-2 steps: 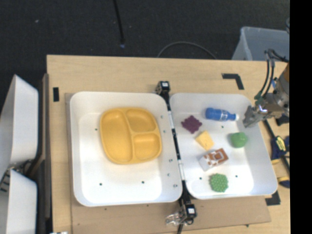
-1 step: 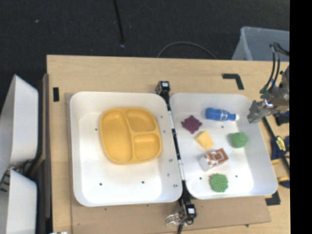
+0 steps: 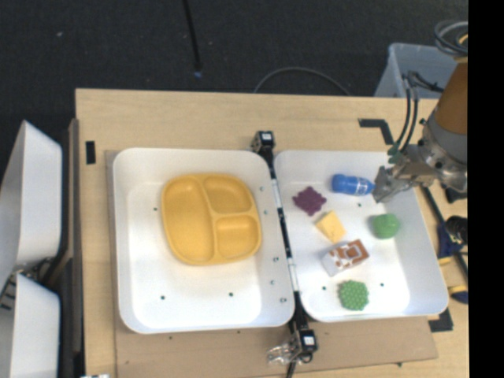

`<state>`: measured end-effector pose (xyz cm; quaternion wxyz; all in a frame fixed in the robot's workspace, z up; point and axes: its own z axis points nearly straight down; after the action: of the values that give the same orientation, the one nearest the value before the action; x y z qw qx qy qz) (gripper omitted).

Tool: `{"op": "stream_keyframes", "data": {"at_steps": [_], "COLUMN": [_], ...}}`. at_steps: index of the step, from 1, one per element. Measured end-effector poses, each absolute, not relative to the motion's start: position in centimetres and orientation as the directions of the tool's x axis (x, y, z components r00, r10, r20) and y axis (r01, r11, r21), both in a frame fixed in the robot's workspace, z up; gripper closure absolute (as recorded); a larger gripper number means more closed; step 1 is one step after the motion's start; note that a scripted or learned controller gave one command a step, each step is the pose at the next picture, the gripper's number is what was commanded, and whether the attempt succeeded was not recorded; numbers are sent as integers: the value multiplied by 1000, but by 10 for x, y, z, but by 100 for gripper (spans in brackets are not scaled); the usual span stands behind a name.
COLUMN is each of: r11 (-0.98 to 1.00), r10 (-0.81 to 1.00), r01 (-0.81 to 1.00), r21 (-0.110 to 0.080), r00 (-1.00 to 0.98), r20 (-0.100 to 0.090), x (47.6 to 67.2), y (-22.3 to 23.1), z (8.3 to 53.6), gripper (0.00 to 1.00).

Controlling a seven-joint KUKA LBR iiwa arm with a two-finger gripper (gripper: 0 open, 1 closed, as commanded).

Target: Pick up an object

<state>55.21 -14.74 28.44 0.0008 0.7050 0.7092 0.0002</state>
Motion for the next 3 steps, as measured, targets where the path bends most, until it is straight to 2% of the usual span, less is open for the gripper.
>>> {"op": "stream_keyframes", "data": {"at_steps": [1,3], "r11": [6,6], "r10": [1000,1000], "r01": [1000,1000], "r21": [3,1], "r00": [-6,-6], "r20": [-1,0], "x": [568,581], "y": [-95,12], "z": [283,270], "gripper": [100,100]}}
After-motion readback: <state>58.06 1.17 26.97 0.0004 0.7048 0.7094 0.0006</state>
